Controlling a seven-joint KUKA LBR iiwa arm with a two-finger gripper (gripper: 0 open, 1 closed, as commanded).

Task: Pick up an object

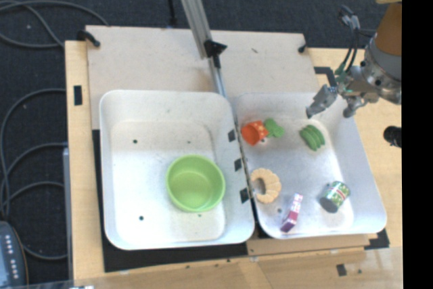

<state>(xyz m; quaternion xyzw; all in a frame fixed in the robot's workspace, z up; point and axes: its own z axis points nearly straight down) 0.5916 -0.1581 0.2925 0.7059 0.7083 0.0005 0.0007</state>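
Observation:
My gripper point(334, 107) hangs over the far right corner of the right bin point(362, 166), open, with nothing between its fingers. Just in front of it, slightly to the left, lies a green ridged object point(312, 137). An orange-red toy point(254, 133) with a green piece point(274, 128) beside it sits near the bin's left wall. A tan ring point(265, 185), a pink and purple packet point(292, 212) and a small green and silver can point(334, 196) lie towards the front of the bin.
The left bin point(135, 118) holds a light green bowl point(196, 183) near its front right. A slanted metal post point(193, 0) rises from behind the bins' dividing edge. Cables lie on the dark floor at the left.

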